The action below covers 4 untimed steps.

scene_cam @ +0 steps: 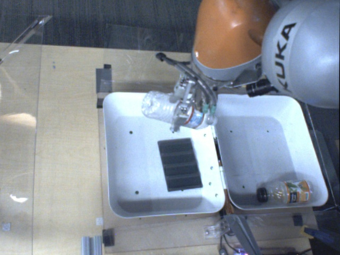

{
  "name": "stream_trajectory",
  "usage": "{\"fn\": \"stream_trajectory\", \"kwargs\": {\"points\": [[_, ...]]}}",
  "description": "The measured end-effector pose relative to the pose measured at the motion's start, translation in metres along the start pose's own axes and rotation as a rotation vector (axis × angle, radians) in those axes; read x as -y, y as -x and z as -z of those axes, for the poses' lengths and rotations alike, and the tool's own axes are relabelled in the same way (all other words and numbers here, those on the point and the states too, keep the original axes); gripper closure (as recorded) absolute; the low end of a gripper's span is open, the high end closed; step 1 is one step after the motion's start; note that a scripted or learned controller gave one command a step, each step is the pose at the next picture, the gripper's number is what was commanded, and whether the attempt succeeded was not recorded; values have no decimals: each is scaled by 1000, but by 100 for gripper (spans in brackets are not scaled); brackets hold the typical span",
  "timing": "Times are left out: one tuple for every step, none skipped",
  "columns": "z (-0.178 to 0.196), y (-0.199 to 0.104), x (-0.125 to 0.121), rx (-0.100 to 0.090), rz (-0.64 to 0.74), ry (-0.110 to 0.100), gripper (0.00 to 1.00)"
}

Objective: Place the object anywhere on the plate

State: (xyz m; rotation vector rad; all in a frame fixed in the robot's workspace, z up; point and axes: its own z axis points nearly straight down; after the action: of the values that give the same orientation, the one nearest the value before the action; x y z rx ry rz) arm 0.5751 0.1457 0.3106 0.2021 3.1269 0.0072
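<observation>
A dark ribbed rectangular plate (180,164) lies flat in the middle of the left bin (119,158). Above that bin's far right part hangs my gripper (182,110), below the arm's orange band. Its fingers are shut across a clear crumpled plastic bottle (158,106), which lies sideways between them. The bottle's clear body sticks out to the left and its bluish end points right toward the bins' divider. The bottle hangs beyond the plate's far edge, not over the plate.
A small bottle (284,192) with a black cap and an orange-brown label lies on its side in the right bin (276,116), near the front wall. The arm's bulk covers the far edge of both bins.
</observation>
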Motion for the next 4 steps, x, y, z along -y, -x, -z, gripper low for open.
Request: {"fn": "stream_trajectory", "kwargs": {"points": [[9,39,-97,-1,131,1,100],[-5,46,-55,0,338,1,100],[-29,78,-34,1,193,1,100],[-25,47,23,1,675,0,100]]}}
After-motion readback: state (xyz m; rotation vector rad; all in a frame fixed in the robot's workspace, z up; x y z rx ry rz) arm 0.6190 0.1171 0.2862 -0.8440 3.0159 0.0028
